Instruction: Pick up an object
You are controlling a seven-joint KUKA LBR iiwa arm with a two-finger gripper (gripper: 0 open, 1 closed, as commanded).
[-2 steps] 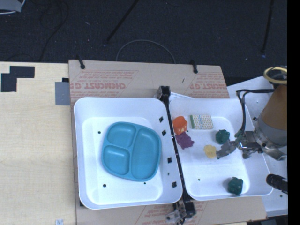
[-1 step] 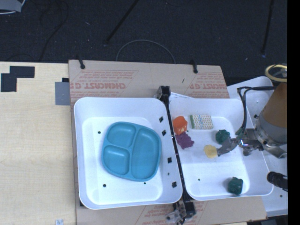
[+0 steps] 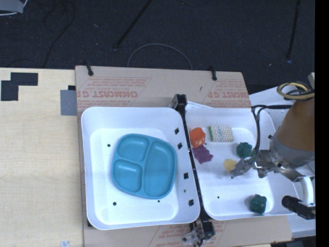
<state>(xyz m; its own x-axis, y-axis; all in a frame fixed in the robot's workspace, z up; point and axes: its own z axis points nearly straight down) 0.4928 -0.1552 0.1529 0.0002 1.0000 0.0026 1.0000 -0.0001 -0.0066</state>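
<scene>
Two shallow white bins side by side on a cardboard-covered surface (image 3: 154,86). In the left bin (image 3: 97,133), a blue divided plate (image 3: 144,165) with three compartments, lying flat near the middle. In the right bin (image 3: 221,205), several small things scattered: an orange piece (image 3: 197,136) near the dividing rim, a purple piece (image 3: 202,155) just below it and close to touching, a white block with green and blue speckles (image 3: 221,133) toward the far side, a dark green lump (image 3: 244,149) further right, a small yellow piece (image 3: 230,164) near the middle, and another dark green lump (image 3: 257,204) at the near right corner.

Reaching in from the right, the grey arm with its orange band (image 3: 300,125) above the wrist. Gripper (image 3: 239,170) low over the right bin, fingers pointing left, tips just beside the yellow piece on its right and lower side. Upper green lump just above the gripper, near but apart. Cannot tell whether the fingers stand apart or closed; metal parts too dark and small to separate. Nothing visibly between the fingers. Yellow piece apparently resting on the bin floor, touching or nearly touching the gripper tips; exact contact not discernible.
</scene>
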